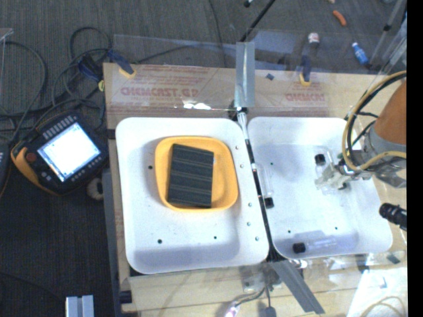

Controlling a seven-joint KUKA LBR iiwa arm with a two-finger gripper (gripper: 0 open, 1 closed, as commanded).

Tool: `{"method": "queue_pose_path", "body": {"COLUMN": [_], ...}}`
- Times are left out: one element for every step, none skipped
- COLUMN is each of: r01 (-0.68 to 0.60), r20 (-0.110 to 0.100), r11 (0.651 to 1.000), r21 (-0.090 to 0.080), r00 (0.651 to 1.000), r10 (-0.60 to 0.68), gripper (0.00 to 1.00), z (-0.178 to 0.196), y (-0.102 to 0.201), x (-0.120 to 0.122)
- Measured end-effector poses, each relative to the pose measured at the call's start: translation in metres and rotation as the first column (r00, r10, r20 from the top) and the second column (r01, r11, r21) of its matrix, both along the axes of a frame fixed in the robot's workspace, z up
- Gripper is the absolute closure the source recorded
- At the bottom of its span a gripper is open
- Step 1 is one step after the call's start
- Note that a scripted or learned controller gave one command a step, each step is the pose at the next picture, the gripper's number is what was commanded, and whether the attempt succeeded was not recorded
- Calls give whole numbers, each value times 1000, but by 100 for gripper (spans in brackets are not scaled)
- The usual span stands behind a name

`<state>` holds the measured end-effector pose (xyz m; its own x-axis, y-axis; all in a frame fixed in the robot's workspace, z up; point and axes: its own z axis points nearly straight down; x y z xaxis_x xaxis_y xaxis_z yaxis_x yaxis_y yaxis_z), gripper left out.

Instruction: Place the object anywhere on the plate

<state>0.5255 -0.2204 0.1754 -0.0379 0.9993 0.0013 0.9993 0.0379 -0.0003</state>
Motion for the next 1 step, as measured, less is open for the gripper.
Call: {"method": "queue_pose_path", "body": {"r01": [0], "r20": [0], "r11": [1000], "r21": [0], "r00": [1000], "r10": [0], "gripper": [0], "z": [0], "y": [0], "x": [0]}}
